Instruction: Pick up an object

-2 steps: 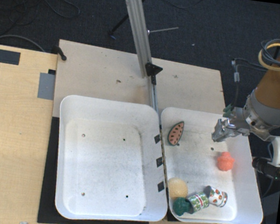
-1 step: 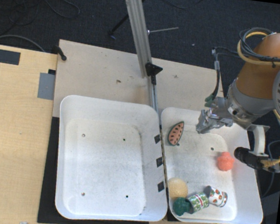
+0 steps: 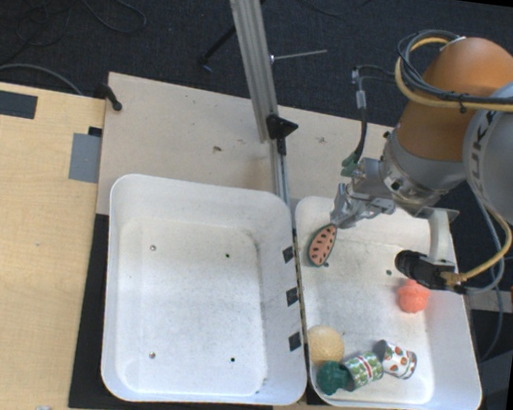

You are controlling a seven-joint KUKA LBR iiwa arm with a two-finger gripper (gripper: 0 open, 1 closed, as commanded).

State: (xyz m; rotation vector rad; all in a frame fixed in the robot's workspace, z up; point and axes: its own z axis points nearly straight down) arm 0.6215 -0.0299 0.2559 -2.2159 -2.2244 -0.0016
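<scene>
— So how far along is the pick?

— Nearest, at five o'clock in the right bin [image 3: 458, 389], the green toy [image 3: 332, 378], yellow ball [image 3: 324, 342] and patterned can [image 3: 384, 361] lie untouched, as does the orange ball [image 3: 413, 296] at three.

— And the claw?

— At twelve o'clock, the claw [image 3: 342, 216] points down-left, pinching the brown oval brush [image 3: 322, 245], which hangs tilted; whether it clears the floor I can't tell.
</scene>
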